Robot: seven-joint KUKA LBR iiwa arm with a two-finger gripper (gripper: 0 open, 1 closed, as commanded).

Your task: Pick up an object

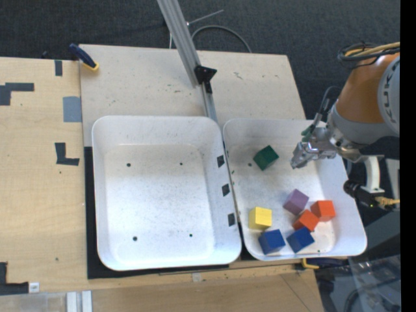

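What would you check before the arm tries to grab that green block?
1. Green block stands apart from other blocks: ok.
2. Gripper is in the right bin, just right of the green block: ok.
3. Nothing is between its fingers yet: cannot tell.
4. Gripper is centred over the block: not ok, it sits to one side.
5. Purple block and the orange ones lie clear of the path: ok.

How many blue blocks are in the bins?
2. Both sit in the right bin near its front edge: one blue block just below the yellow block, the other blue block beside it, under the orange blocks.
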